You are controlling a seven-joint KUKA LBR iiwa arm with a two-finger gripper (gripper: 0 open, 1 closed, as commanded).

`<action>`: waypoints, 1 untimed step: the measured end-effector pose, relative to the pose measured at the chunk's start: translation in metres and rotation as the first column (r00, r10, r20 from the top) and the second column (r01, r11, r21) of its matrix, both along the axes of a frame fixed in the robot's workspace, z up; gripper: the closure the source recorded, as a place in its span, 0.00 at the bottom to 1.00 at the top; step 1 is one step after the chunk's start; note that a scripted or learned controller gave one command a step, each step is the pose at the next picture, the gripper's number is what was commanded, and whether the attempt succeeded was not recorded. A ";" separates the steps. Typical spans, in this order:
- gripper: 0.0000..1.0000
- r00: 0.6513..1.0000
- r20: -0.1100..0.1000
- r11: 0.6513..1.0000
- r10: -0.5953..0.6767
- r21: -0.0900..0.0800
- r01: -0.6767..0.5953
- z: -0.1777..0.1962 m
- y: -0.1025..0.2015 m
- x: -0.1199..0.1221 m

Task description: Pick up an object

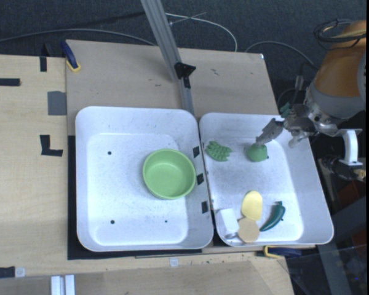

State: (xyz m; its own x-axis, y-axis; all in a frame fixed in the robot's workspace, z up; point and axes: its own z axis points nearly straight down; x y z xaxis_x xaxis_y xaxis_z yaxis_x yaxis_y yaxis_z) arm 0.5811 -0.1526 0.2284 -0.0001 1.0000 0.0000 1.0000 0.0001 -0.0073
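Near rim, right bin (313, 226): a yellow piece (252, 204), a tan piece (248, 230) touching it below, and a dark green pepper-shaped piece (273, 216) just beside them are lying bunched in the near corner

Left bin (86, 165): a green bowl (168, 174) is sitting near the middle, toward the divider between the bins

Mid right bin: a ridged green piece (218, 151) is resting close to the divider, apart from the round green object (256, 153) further right

Task's thing: the round green object looks the likeliest pick — it is lying alone on open floor in the far half of the right bin

Gripper (267, 134): it is hanging just above and right of the round green object, one grey finger slanting down toward it; whether the fingers are spread or closed I cannot tell, and nothing is showing between them

Arm (338, 72): it is reaching in over the far right wall of the bin

Step in hand, as I judge it: lining up for the descent — not yet a grasp

Doing it well: centre over the object's top rather than its far edge, come down straight so the fingers straddle it, and close only once both sides are flanked; a glancing finger is likely to roll it away
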 end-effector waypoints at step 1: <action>0.00 1.000 0.000 1.000 0.001 0.001 -0.001 -0.054 0.010 -0.005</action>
State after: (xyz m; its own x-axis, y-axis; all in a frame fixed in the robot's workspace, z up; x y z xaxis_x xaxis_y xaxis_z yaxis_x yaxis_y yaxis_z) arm 0.5765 -0.1421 0.1745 -0.0011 1.0000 0.0007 1.0000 0.0011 -0.0073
